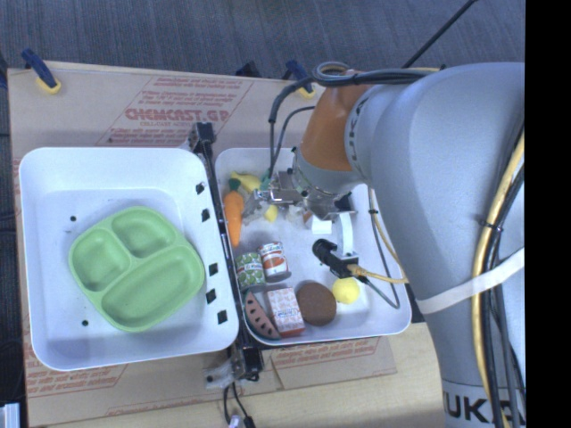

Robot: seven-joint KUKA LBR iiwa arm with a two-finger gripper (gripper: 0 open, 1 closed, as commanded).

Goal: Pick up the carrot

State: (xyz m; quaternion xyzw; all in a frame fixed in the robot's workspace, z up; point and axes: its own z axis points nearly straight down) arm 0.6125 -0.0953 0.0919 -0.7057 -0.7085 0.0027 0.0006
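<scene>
**Lining up on the carrot by the bin's left wall**

The carrot (233, 217) lies lengthwise in the right bin (393, 315), tight against that bin's left wall, with its green top pointing to the far end beside a yellow banana (244, 183). The gripper (287, 194) hangs just to the right of the carrot's upper half, low over the bin floor; whether it is released or clenched cannot be told from here, and nothing shows in its grasp.

To do this step well, I judge that the arm should shift left until it is centred over the carrot's middle, then close across the narrow width. The wall leaves little room on the carrot's left side, so a steep, careful descent matters. Two small cans (262, 265) sit just beyond the carrot's tip and should be avoided.
</scene>
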